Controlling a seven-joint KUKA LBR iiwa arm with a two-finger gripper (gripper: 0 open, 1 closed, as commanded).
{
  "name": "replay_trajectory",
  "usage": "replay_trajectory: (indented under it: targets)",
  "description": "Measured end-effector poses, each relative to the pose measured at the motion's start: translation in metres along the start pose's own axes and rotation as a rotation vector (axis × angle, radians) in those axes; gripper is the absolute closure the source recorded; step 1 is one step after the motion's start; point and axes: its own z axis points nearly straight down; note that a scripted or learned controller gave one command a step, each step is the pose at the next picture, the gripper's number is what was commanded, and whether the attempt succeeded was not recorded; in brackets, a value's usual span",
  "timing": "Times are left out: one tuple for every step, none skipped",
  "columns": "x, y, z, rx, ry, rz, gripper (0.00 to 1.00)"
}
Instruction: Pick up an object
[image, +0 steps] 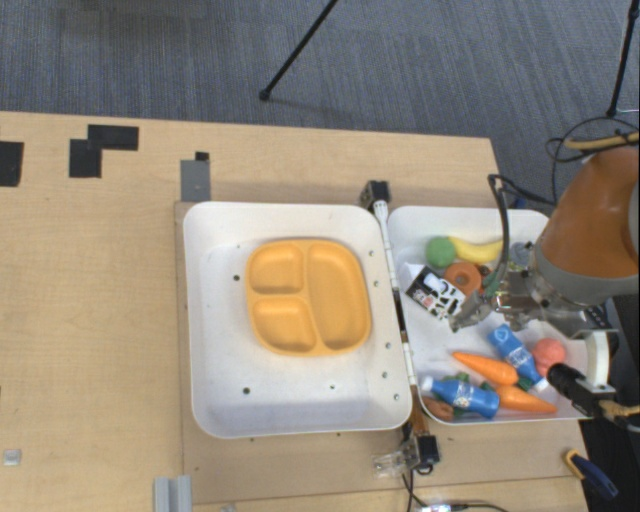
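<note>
My gripper hangs over the right bin, fingers spread narrow, nothing between them; toys lie below: carrot near, bottle nearest, banana far; yellow tray in left bin.

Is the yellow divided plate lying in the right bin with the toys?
No, the yellow divided plate lies in the left bin, while the toys are in the right bin.

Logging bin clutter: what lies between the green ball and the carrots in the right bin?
In the camera view, between the green ball and the carrots sits the gripper, over bare white bin floor.
</note>
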Motion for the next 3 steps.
replay_trajectory:
  targets:
    - [0.002,-0.009,0.111,-0.007,-0.001,-0.029,0.0]
    - [0.002,-0.007,0.1,-0.012,-0.002,-0.029,1.0]
    - [0.002,-0.007,0.1,-0.011,-0.002,-0.029,0.0]
